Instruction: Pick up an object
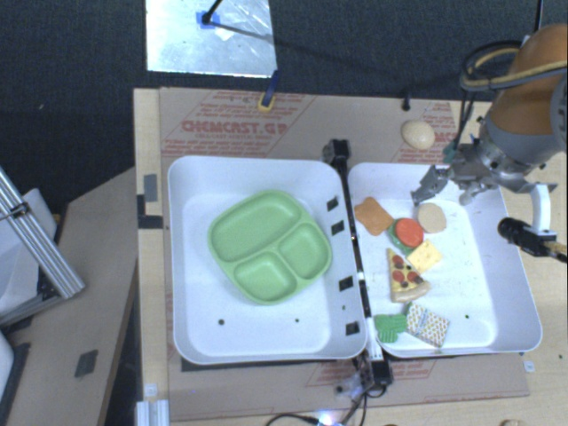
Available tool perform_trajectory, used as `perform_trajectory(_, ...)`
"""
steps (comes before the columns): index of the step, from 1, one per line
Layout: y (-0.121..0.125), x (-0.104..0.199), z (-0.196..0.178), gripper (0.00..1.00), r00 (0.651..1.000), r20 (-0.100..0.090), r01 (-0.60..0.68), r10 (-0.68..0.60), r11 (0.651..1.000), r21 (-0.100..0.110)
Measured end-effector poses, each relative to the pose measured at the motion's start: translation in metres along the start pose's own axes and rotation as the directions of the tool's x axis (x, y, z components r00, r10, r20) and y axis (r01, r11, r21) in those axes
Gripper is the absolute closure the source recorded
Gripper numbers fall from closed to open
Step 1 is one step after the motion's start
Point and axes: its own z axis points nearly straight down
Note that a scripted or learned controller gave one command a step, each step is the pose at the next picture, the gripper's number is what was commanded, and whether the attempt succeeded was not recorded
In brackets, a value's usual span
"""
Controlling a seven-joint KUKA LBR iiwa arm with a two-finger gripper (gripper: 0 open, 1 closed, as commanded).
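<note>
The right bin [510, 313] holds several toy foods: an orange bread slice [374, 215], a red tomato slice [409, 232], a beige round piece [432, 217], a yellow cheese square [425, 256], a pizza slice [406, 276], a green piece [390, 327] and a patterned cracker [429, 326]. My gripper [446, 189] hangs over the bin's far part, just above the beige piece. It is open, and nothing is between its fingers.
A green divided plate [266, 242] lies in the left bin [191, 327]. A pale egg-shaped thing [418, 134] rests on the cardboard behind the right bin. A black divider [351, 247] runs between the bins.
</note>
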Motion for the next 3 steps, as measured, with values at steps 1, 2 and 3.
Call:
perform_trajectory(1,0.002,0.0,-0.007,0.0,1.0,0.002,0.002,-0.002,1.0,-0.012)
perform_trajectory(2,0.004,0.002,0.035,0.0,1.0,0.001,0.001,-0.001,1.0,-0.01)
perform_trajectory(3,0.01,0.007,0.095,0.0,1.0,0.001,0.004,-0.004,1.0,-0.007)
